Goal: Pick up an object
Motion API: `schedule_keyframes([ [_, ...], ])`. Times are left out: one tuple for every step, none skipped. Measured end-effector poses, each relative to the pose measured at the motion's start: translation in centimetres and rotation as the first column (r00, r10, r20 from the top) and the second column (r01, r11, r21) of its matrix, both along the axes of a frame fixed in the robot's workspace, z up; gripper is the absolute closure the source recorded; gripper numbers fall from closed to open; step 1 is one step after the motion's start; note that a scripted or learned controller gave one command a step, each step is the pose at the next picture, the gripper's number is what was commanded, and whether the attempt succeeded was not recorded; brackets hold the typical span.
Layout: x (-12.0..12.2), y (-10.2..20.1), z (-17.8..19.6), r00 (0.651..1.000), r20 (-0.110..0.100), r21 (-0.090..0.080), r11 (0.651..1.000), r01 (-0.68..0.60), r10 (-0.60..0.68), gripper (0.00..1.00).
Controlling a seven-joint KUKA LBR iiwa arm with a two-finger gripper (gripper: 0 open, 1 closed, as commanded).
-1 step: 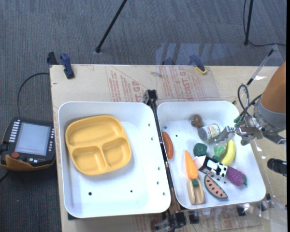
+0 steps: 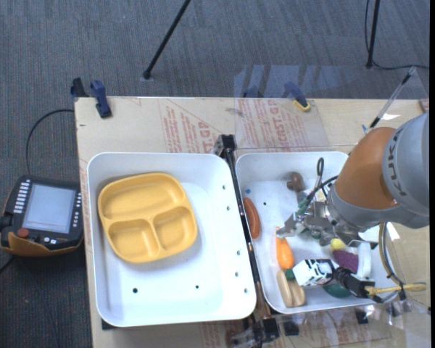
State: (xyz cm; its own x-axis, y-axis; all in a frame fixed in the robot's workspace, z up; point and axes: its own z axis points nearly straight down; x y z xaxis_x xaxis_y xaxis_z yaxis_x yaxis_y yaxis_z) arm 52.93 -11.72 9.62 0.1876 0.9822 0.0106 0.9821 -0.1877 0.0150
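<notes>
The right bin (image 2: 264, 172) holds several small objects. Among them are an orange carrot (image 2: 283, 252), a reddish sausage (image 2: 251, 217) against the left wall, a brown lump (image 2: 296, 181) and a tan bun (image 2: 291, 288). A black-and-white patterned piece (image 2: 315, 272), a purple item (image 2: 346, 259) and a small yellow item (image 2: 338, 244) lie there too. My gripper (image 2: 303, 223) hangs low in the middle of this bin, just above and right of the carrot. The grey arm with its orange band (image 2: 370, 172) reaches in from the right and hides part of the bin.
The left bin (image 2: 167, 296) holds a yellow divided tray (image 2: 146, 217). A metal divider (image 2: 239, 194) runs between the two bins. A handheld control pendant (image 2: 43, 216) lies on the floor to the left. Blue clamps (image 2: 99, 96) grip the bench's far edge.
</notes>
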Motion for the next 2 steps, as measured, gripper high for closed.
schedule_keyframes([
  [-0.8, -0.2, 0.0, 1.000, -0.024, -0.001, 1.000, 0.007, -0.007, 1.00],
  [-2.6, 5.4, 9.1, 0.955, -0.019, -0.006, 0.955, 0.296, -0.296, 1.00],
])
